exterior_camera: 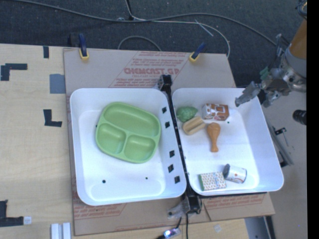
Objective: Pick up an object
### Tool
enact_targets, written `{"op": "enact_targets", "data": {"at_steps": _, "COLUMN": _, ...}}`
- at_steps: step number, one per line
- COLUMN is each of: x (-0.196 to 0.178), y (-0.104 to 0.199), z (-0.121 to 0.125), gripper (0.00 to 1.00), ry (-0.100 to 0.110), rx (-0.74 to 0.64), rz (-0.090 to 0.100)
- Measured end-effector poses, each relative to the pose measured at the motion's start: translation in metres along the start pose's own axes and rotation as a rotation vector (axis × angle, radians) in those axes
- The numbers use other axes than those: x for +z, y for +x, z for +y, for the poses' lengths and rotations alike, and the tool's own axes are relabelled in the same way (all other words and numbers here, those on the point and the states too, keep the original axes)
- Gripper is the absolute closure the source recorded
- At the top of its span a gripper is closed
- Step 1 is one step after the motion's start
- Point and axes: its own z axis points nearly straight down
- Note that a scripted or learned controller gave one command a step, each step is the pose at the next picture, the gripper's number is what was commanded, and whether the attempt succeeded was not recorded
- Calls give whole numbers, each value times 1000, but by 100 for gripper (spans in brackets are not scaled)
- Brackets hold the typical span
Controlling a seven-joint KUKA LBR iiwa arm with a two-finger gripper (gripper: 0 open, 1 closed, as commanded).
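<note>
Nearest, a patterned packet (212,181) and small can (235,174) lie in the right bin (259,133); the fingers (245,96) hover spread and empty over its far right rim.

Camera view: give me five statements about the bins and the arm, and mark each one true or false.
1. The green divided plate lies in the left bin. True.
2. The drumstick lies on the green divided plate. False: it lies in the right bin, just right of the bread roll.
3. The gripper is at the right bin's upper right corner, holding nothing. True.
4. The small can stands at the far edge of the right bin. False: it lies on its side near the bin's front edge, beside the patterned packet.
5. The green round piece lies close to the divider between the bins. True.
</note>
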Motion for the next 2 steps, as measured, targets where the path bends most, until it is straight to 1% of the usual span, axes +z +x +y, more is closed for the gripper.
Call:
{"op": "enact_targets", "data": {"at_steps": 1, "x": -7, "y": 1, "z": 2, "gripper": 0, "ry": -12, "rx": -4, "rz": -3}}
{"op": "enact_targets", "data": {"at_steps": 2, "x": 50, "y": -4, "z": -6, "gripper": 0, "ry": -7, "rx": -3, "rz": -3}}
